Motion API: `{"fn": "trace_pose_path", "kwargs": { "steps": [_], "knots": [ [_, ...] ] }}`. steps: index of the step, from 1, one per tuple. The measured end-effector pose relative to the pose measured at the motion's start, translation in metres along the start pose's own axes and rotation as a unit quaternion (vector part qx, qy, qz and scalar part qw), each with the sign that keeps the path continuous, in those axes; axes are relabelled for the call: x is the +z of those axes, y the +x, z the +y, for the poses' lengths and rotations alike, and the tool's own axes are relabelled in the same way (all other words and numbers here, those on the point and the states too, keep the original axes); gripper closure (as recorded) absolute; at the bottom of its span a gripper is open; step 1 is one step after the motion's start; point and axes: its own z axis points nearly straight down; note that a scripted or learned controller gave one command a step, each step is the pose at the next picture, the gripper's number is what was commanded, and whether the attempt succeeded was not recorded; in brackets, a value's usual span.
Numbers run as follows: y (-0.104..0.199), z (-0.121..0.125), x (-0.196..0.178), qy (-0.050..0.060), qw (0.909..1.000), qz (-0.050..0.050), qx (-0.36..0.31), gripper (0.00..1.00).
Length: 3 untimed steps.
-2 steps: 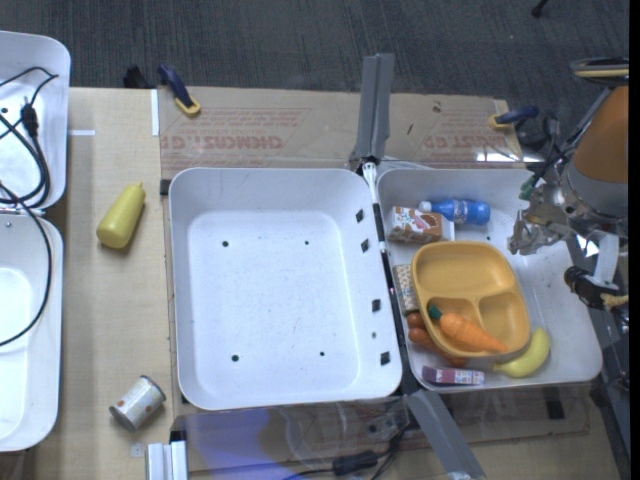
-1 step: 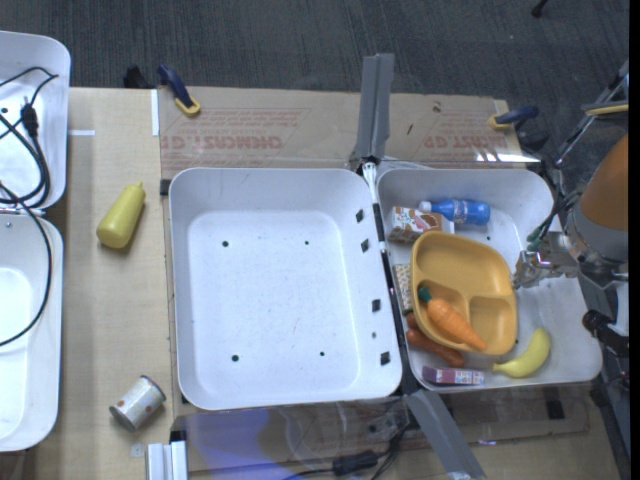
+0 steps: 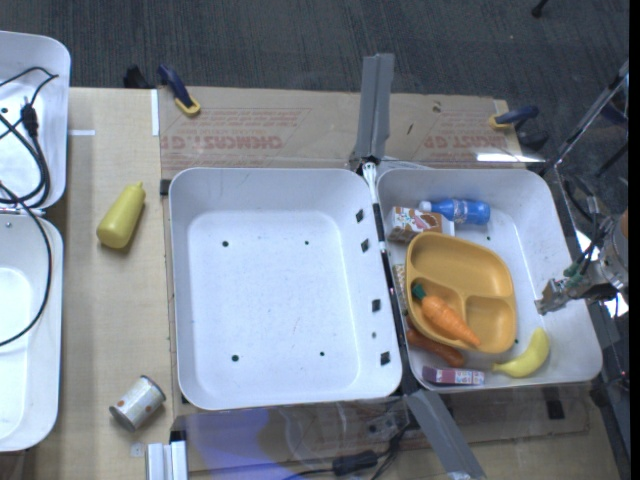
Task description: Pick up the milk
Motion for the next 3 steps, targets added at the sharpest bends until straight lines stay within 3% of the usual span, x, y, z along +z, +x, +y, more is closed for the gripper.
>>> {"fn": "trace_pose_path", "kwargs": {
  "steps": [1,2,3],
  "knots": [
    [-0.005,-0.001,0.070,-0.001,0.9960,0.000,-0.089,1.00],
    [-0.004,-0.001,0.070,0.000,0.9831,0.000,-0.183,1.00],
    [-0.005,0.000,0.006,-0.002,0.9509,-0.001,-0.309,1.00]
  ]
}}
